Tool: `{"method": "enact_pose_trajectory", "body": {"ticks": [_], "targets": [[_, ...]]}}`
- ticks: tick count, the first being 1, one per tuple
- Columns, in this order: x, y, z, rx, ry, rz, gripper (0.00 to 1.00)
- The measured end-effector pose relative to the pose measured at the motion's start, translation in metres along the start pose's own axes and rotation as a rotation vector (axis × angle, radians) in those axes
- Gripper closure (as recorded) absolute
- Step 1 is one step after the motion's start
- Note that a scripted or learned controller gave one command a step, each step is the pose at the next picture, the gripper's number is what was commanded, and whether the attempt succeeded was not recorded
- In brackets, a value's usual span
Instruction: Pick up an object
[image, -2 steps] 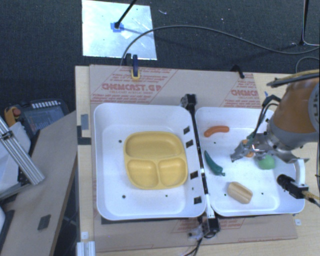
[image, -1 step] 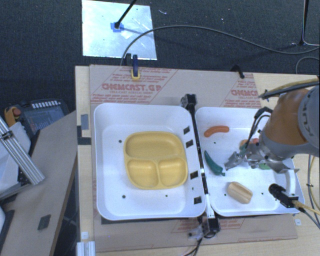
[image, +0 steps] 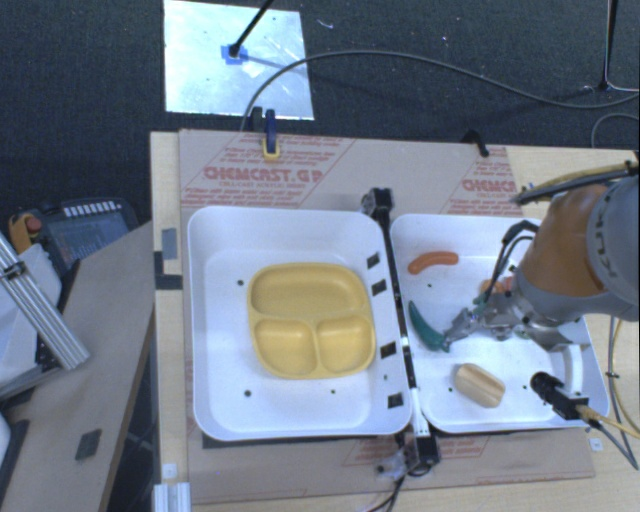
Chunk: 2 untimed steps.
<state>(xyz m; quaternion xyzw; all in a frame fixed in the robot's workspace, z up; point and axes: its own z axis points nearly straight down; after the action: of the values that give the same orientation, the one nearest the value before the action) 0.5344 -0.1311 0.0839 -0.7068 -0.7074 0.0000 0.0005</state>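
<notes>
- My two-finger gripper (image: 462, 327) hangs low in the right white bin (image: 575, 405), tips pointing toward the divider. I cannot tell how wide it stands; its tip is too small and dark against the green piece.
- The curved dark-green plastic piece (image: 424, 329) lies right at my tip, touching or nearly so. It looks light, stiff and smooth, so it may slip; I judge the thicker middle the best hold.
- The tan bread-roll-shaped block (image: 480, 385) sits just below my tip, light, matte, easy across its short width.
- The orange sausage-shaped toy (image: 433, 262) lies beyond my tip, round and prone to rolling.
- The yellow compartment tray (image: 307, 318) rests in the left white bin (image: 215, 300), well apart from me.
</notes>
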Motion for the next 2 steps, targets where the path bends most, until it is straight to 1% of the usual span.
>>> {"method": "enact_pose_trajectory", "body": {"ticks": [1,2], "targets": [[0.000,0.001,-0.011,-0.003,-0.001,0.000,1.00],[-0.002,0.010,-0.058,-0.007,-0.002,-0.003,1.00]]}}
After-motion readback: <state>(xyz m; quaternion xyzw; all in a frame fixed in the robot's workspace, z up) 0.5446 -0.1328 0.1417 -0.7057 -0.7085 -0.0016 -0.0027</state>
